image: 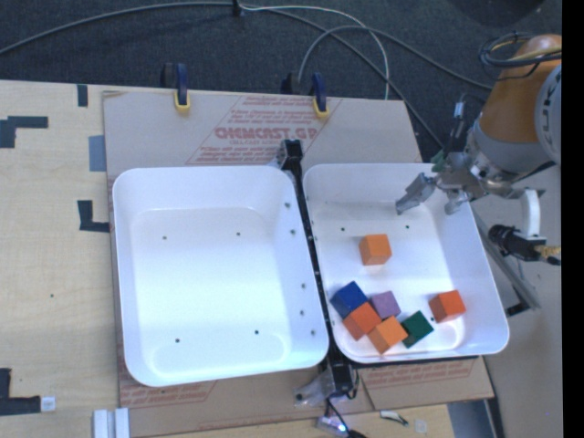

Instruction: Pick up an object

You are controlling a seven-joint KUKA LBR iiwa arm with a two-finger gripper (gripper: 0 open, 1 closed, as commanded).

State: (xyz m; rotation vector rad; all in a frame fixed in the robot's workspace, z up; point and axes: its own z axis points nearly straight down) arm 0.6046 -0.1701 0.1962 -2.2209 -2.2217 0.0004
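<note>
At the near edge of the right bin (474, 245), a huddle of blocks is sitting close together: an orange block (389, 334) and a dark green one (417, 328) nearest the rim, a second orange block (361, 318), a purple one (385, 303) and a blue one (348, 297) touching or nearly touching just behind them. A red-orange block (447, 306) is resting a little apart, toward the bin's right wall. Farther in, near the bin's middle, a lone orange cube (375, 249) is lying well clear of the rest. Beyond it, over the far right corner of the same bin, the gripper (434, 192) is hanging with its two fingers spread wide and nothing between them. The left bin (128, 245) is lying alongside, with clamps (182, 89) pinning the cardboard at the bench's far edge.

The work appears to be at the approach stage, with no block yet chosen or lifted. The lone cube looks the likeliest target, since it has free space on all sides. The next move would call for carrying the open fingers toward the bin's middle, centring them over the cube, and descending before closing; the clustered blocks would risk a jammed or glancing grasp.
</note>
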